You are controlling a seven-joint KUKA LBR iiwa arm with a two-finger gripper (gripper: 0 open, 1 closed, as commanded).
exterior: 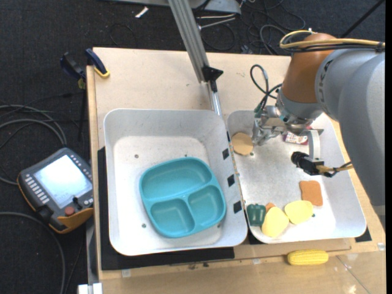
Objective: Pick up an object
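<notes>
Cam view from above, looking down at a slant. The grey arm w/ orange band (306, 72) comes in from the right and hangs over the far-left part of the right shallow white bin (274, 177). The gripper (259, 135) is low in that bin, just beside a tan round flat piece (242, 144) that lies by the bin's left wall at the far end. Tbh can't tell if the gripper is released or clenched, it's too small & blurry. Can't say if it touches the tan piece either.

Other stuff in the same bin, all at the near end & well apart from the gripper:
- orange rectangular block (311, 193)
- two yellow lumpy pieces (298, 212) right next to each other
- small green pepper-shaped thing (255, 212) in the near-left corner, beside the yellow ones

The left shallow white bin (122, 133) has a teal plastic tray w/ three compartments (182, 196) lying flat.

A yellow corn cob (308, 257) sits on the wooden bench (153, 78), just outside the right bin's near rim. A grey-orange handheld controller w/ screen (55, 188) is on the dark floor left of the bench.
</notes>
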